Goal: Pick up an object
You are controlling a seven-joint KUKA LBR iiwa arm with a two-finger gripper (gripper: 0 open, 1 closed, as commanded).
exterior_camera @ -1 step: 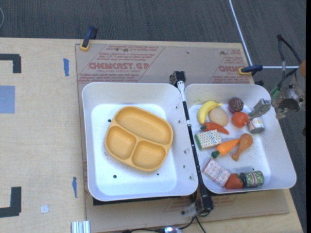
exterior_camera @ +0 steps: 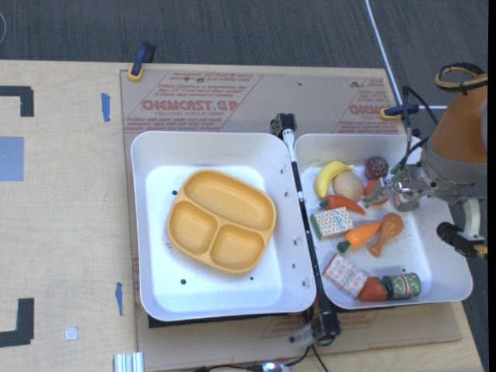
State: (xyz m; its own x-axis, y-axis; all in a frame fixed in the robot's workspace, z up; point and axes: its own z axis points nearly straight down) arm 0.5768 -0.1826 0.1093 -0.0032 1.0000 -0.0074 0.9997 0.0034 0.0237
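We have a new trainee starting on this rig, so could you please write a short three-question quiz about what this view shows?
1. True or false: the yellow divided plate lies in the left bin.
2. Which item lies nearest the front rim of the right bin? A) banana B) green can C) drumstick
3. Fill in: the gripper hangs over the ____ bin, close to the dark red round fruit.

Key
1. True; it is the one thing in that bin.
2. B; the can lies beside a red item at the front.
3. Right; nothing shows between its fingers.
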